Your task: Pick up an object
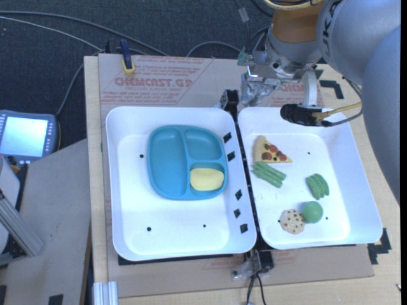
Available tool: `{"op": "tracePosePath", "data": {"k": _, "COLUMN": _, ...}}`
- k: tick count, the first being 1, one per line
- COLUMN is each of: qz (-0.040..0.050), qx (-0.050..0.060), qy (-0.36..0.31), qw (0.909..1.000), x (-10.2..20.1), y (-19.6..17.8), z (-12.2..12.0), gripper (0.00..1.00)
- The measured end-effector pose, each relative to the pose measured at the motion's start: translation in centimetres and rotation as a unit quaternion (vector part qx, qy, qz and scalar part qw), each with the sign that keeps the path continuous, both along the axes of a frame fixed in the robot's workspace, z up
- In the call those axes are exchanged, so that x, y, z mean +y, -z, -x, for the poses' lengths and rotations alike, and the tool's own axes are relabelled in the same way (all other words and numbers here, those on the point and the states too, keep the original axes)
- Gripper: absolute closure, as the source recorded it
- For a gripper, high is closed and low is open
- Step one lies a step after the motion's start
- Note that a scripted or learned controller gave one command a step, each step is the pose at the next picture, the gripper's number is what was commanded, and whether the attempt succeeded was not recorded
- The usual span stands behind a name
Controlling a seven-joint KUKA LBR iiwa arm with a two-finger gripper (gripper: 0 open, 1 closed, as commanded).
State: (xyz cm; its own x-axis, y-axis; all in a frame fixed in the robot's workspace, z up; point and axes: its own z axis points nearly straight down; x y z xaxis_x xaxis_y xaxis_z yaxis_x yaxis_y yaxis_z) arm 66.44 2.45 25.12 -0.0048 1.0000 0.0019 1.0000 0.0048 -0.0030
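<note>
While the arm [356, 37] hangs over the right bin's [356, 170] far rim, its claw [254, 91] state is unclear.

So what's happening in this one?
The arm's hand hovers over the far edge of the bench, above the seam between the two bins, with nothing visibly held. In the right bin lie a pizza slice, green beans, a cookie and other green pieces. The left bin's blue tray holds a yellow piece.
</note>
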Motion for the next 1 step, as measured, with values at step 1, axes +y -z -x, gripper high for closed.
{"op": "tracePosePath", "data": {"k": 1, "qz": -0.0006, "qx": -0.001, "qy": -0.001, "qw": 1.0, "x": 6.25, "y": 0.49, "z": -0.09, "gripper": 1.0}}
